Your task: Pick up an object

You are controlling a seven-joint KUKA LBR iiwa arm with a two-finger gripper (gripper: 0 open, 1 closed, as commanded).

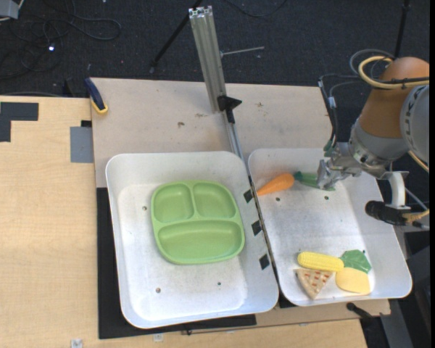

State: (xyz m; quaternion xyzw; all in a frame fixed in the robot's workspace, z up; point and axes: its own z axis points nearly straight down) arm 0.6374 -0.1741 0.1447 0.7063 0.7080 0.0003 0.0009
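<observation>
Just gripper (328, 179) beside carrot (275, 185).

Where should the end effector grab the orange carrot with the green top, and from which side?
Judging by its pose, grip the orange carrot with the green top mid-body, from above: it lies flat in the right white bin, its long sides clear, so fingers could close across its width.

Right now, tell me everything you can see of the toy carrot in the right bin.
The carrot is a small orange toy, plastic by its look, with a green leafy top. It lies on its side near the far left corner of the right bin, tip toward the divider, top pointing right. It rests on the bin floor. The gripper is right at the green end, but contact cannot be told from this view.
</observation>
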